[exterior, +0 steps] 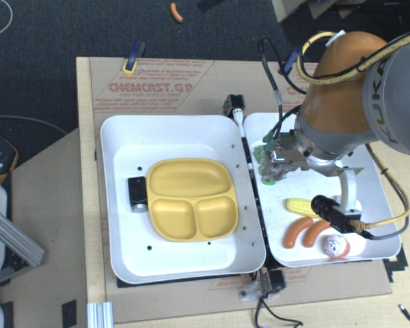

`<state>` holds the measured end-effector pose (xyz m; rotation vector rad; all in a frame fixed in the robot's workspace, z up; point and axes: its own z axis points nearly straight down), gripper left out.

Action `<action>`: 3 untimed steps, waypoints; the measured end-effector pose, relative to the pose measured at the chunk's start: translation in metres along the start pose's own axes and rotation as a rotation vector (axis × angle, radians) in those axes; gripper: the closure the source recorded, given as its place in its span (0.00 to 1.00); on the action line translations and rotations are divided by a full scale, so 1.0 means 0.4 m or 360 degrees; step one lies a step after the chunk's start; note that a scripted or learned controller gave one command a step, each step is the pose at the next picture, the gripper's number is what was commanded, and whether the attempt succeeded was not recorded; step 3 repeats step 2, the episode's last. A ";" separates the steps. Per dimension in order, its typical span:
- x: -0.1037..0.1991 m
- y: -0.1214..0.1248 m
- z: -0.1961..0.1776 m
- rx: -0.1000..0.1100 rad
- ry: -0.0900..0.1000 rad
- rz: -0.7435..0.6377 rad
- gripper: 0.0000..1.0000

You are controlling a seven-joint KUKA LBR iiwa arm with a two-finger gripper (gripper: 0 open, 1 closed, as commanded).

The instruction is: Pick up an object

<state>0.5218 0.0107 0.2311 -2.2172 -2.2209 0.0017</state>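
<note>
The arm (359, 80) is reaching in from the right of the frame and bending down over the right bin (376, 183), its pincer (277, 162) hanging low at that bin's upper left corner, close to the divider between the two bins. It is probably sitting there because a green thing (262, 154) is lying in that corner; the pincer is just beside or touching it, but whether it is clenched, released or grasping anything I cannot tell, since the wrist is covering the tips. The green thing is small, leafy-looking and mostly hidden. Lower in the same bin, well apart from the pincer, are lying a corn cob (302, 206), yellow and ridged, two orange sausages (306, 232) side by side, and a small round white piece with red spots (335, 245) at the lower edge. The left bin (123, 149) is holding a yellow divided tray (191, 198) with a black block (137, 190) touching its left side, likely spare picking targets.
</note>
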 end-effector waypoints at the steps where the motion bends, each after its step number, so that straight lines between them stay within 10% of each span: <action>1: -0.007 -0.010 0.034 0.0002 -0.0002 0.0004 1.00; 3: -0.033 0.024 0.002 -0.0010 -0.0004 0.0004 1.00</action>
